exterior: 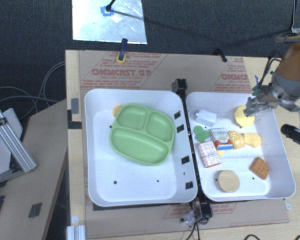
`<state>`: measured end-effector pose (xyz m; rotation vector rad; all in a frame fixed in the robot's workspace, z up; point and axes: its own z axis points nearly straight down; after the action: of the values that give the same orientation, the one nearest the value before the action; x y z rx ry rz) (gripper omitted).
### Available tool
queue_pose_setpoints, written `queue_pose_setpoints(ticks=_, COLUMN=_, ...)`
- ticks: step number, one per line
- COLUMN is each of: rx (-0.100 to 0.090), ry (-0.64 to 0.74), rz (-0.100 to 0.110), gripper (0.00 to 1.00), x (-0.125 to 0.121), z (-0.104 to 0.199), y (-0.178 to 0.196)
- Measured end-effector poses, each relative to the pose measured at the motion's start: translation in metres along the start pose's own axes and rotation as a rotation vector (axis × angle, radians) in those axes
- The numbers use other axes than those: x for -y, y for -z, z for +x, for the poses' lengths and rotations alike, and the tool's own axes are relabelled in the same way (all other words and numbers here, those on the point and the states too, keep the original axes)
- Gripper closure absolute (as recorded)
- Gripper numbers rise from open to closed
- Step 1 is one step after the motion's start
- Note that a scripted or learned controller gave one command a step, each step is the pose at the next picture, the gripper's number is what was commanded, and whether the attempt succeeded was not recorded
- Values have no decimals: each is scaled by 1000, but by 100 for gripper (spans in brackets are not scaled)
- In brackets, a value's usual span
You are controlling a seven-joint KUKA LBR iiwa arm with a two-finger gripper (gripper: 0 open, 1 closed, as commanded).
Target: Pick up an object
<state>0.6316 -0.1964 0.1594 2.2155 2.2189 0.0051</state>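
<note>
The right bin [285, 179] holds several toy food items. A pale yellow round piece [242, 117] lies at its far right, and my gripper [252, 107] hangs directly over its upper edge. Nearer the middle lie a white block [206, 117], a green piece [201, 133], a small red and white carton [219, 137], a yellow figure [245, 140] and a pink and white box [208, 153]. A round tan cookie [228, 180] and an orange waffle piece [259, 168] sit toward the front.
The left bin [97, 184] carries a green divided plate [142, 133] with a small orange thing [117, 110] peeking out behind it. A black divider [186, 134] runs between the bins. The grey arm [292, 74] enters from the right.
</note>
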Motion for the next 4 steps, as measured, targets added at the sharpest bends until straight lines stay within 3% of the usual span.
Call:
queue_pose_setpoints(ticks=1, rx=1, ry=4, rz=-3, gripper=100, x=-5, z=-4, y=65)
queue_pose_setpoints(ticks=2, rx=0, ry=5, rz=2, gripper=100, x=-6, z=-4, y=66)
queue_pose_setpoints(ticks=4, rx=-4, ry=7, rz=7, gripper=100, x=46, z=107, y=73)
